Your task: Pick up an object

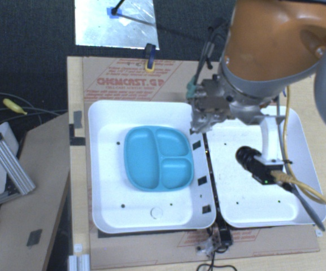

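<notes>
Where cardboard point(130, 75) reads "CHEMCAST GP" (red print), the gripper point(203, 120) hovers nearby.

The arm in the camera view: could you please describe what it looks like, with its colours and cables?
The arm has a broad glossy orange band with a grey ring beneath it. Below sits a grey metal wrist block carrying the gripper. Thin dark cables run along the block, and a yellow cable trails down on its right.

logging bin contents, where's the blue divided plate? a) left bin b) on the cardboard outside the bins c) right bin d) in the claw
a: the blue divided plate lies flat on the floor of the left bin, apart from the claw above the bins' divide.
</notes>
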`<action>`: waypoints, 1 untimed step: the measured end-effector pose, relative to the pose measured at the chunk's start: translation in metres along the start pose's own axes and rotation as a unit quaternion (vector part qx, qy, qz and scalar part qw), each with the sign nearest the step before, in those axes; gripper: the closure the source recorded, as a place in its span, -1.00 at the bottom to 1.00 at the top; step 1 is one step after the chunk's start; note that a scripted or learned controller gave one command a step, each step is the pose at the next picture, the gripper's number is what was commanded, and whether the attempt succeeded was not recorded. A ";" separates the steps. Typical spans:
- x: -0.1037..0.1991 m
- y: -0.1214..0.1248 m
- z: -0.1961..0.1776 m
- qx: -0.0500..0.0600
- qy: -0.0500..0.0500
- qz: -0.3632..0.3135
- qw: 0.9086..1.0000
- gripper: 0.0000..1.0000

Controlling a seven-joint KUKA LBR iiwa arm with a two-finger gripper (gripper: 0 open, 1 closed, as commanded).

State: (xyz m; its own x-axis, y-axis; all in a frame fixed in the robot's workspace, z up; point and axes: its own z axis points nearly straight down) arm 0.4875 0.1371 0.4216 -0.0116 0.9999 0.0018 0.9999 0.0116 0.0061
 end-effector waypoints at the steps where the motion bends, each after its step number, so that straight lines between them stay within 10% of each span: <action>1: 0.000 0.001 -0.011 -0.001 0.000 -0.003 1.000 1.00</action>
State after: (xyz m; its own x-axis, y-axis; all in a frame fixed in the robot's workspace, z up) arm 0.4881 0.1372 0.4323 -0.0171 0.9999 0.0024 0.9998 0.0171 0.0090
